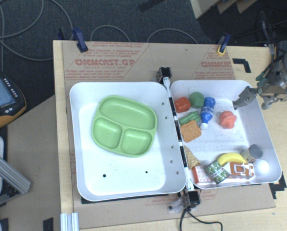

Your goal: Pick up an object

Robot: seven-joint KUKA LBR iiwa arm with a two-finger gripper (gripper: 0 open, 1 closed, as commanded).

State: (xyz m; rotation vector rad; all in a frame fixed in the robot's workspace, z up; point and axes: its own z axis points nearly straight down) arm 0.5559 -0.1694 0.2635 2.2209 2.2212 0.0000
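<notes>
The right bin (268, 143) holds several toy items. At its back lie a red tomato (182, 104), a green ball (197, 99), a blue bottle (207, 110) and a red strawberry (227, 119). A banana (230, 159), a green can (217, 172) and an orange-and-white box (240, 170) lie along its front. My gripper (255, 100) hangs over the bin's back right corner, up and to the right of the strawberry. It is open, with nothing between its fingers (243, 99).
The left bin (85, 167) carries a green divided plate (125, 125). A green pepper (189, 117) and an orange cracker (190, 131) lie near the divider; a grey disc (254, 151) and a white ball (262, 167) sit front right. Clamps (79, 38) grip the board's back edge.
</notes>
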